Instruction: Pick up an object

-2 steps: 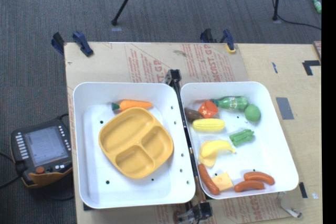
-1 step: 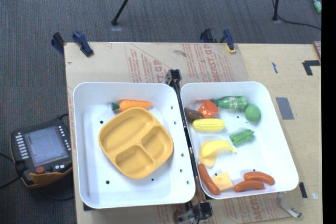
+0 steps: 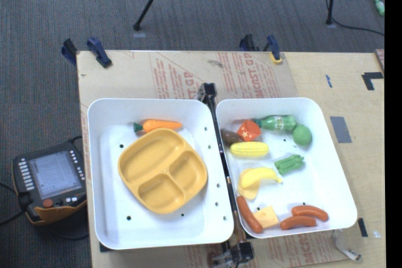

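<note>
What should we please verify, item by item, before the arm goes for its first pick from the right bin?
1. Objects available in the right bin: ok; corn cob, banana, green bottle and others lie there.
2. An isolated candidate: ok; the banana has bare floor around most of it.
3. Crowded spots to avoid: not ok; the red pepper, a brown piece and the corn cob sit bunched near the bin's left wall.
4. Front corner: not ok; sausages and cheese cube lie close against the wall.
5. Left bin contents: ok; yellow divided plate and carrot rest inside.
</note>
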